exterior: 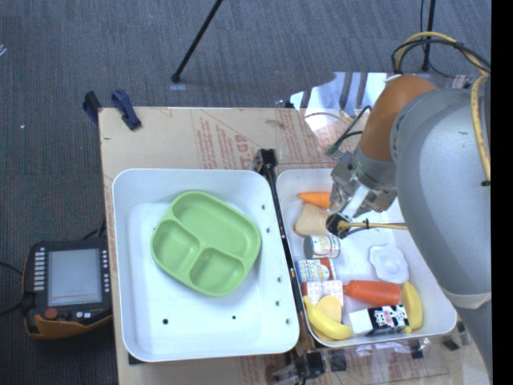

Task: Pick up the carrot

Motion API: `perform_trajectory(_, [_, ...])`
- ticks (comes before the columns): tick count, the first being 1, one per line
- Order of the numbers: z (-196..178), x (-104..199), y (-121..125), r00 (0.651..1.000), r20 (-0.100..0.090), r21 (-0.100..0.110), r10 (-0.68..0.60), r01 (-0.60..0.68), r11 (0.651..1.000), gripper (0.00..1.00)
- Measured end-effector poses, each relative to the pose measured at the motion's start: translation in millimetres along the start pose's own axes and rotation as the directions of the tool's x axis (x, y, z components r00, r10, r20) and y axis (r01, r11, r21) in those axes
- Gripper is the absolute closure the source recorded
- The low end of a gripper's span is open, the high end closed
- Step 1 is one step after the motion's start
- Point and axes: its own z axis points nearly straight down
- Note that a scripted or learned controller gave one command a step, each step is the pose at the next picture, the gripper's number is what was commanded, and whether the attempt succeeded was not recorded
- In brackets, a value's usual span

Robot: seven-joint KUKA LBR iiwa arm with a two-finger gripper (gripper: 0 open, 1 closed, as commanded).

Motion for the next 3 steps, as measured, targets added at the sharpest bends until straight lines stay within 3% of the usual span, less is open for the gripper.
perform_trajectory(1, [15.8, -54.0, -72.0, 0.999, 0.004, 0.003, -0.047, 0.047, 0.999, 1.00])
perform_trajectory(2, [15.3, -53.9, -71.0, 0.999, 0.003, 0.000, -0.045, 0.045, 0.999, 0.00])
perform_trajectory(3, [14.4, -2.2, -13.7, 0.963, 0.002, -0.003, 0.268, -0.268, 0.963, 0.00])
